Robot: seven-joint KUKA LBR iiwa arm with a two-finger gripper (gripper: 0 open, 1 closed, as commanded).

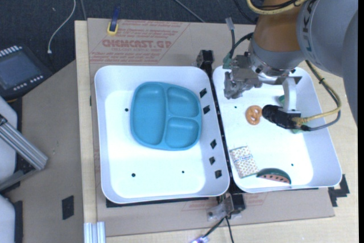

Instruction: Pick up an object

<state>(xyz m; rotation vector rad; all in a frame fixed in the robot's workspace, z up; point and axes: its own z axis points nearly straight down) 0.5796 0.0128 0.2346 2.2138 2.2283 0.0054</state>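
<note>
A blue divided plate (165,115) lies in the left bin (114,139). In the right bin (318,151) sit an orange pretzel-shaped piece (253,114), a patterned white packet (243,160) and a watermelon slice (273,176) near the front edge. My gripper (234,88) hangs over the right bin's far left corner, up and left of the pretzel piece. Its grey fingers point down and nothing shows between them.
A black divider with clips (214,122) runs between the two bins. The arm's orange band (281,14) and grey body cover the right bin's far side. A black and yellow cable fitting (284,116) sits right of the pretzel piece. Cables trail across the floor behind the bench.
</note>
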